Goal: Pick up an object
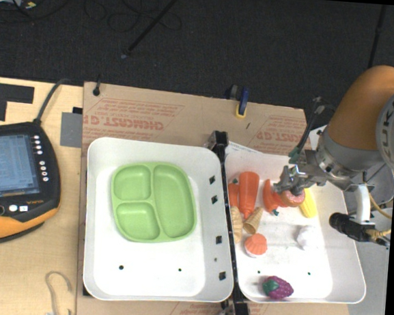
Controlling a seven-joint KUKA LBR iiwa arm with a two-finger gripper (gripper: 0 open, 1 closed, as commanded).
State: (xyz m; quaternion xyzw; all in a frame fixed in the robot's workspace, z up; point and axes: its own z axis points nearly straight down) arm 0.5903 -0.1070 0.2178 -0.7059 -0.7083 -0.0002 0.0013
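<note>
Camera view: we see the gripper (pixel 292 187) over the right bin (pixel 340 286), its jaws pinching a red toy (pixel 293 198) near that bin's upper middle. Just beside it on the right lies a yellow piece (pixel 308 208); an orange carrot (pixel 247 192) lies to its left. Lower in the same bin we note an ice-cream cone (pixel 252 221), an orange ball (pixel 256 245) and purple grapes (pixel 277 288). The left bin (pixel 99 261) holds a green divided plate (pixel 153 202).
</note>
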